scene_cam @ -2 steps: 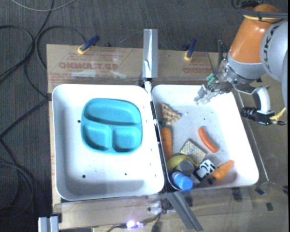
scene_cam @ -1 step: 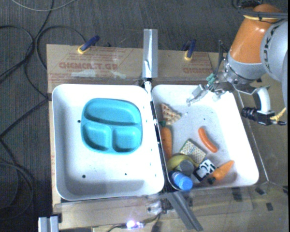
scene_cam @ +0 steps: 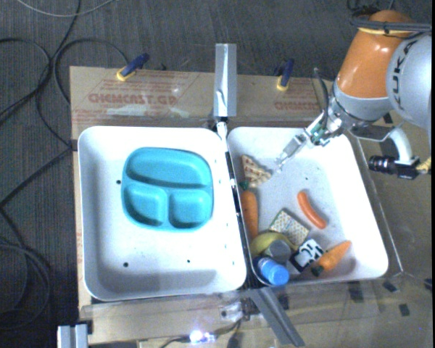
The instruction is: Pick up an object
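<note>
One hot dog (scene_cam: 311, 209) lies below the fingers (scene_cam: 293, 148), well apart.

Brown desk (scene_cam: 167, 96), faded red lettering along the far edge. Lying directly on it, side by side and touching at the middle: left white bin (scene_cam: 101, 267) and right white bin (scene_cam: 366, 216). Clamped at the far edge: two blue-and-yellow clamps (scene_cam: 133, 66), (scene_cam: 283, 74). Upright metal bar (scene_cam: 225, 85) between the two.
</note>
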`<state>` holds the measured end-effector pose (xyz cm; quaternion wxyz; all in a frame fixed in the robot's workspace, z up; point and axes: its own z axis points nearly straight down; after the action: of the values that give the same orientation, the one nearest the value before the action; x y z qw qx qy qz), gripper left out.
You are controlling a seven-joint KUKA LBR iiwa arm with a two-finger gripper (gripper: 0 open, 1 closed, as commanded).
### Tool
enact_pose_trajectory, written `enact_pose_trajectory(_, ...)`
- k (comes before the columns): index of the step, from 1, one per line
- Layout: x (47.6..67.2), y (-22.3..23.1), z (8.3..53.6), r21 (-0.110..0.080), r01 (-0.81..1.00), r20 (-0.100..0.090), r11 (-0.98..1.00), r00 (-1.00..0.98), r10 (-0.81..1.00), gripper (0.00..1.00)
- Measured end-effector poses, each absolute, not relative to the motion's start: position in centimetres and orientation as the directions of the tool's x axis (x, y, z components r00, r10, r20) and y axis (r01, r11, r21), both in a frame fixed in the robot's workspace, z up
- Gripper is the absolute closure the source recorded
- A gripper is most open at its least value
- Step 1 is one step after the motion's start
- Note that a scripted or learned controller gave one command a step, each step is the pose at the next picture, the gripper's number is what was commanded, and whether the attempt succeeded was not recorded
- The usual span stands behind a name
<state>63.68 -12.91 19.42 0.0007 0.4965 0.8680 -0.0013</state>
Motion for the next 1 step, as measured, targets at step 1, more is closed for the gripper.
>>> enact_pose_trajectory(1,58.99,-14.78,9.92,-0.003,0.870,0.000,0.494,-0.494,0.870,0.00)
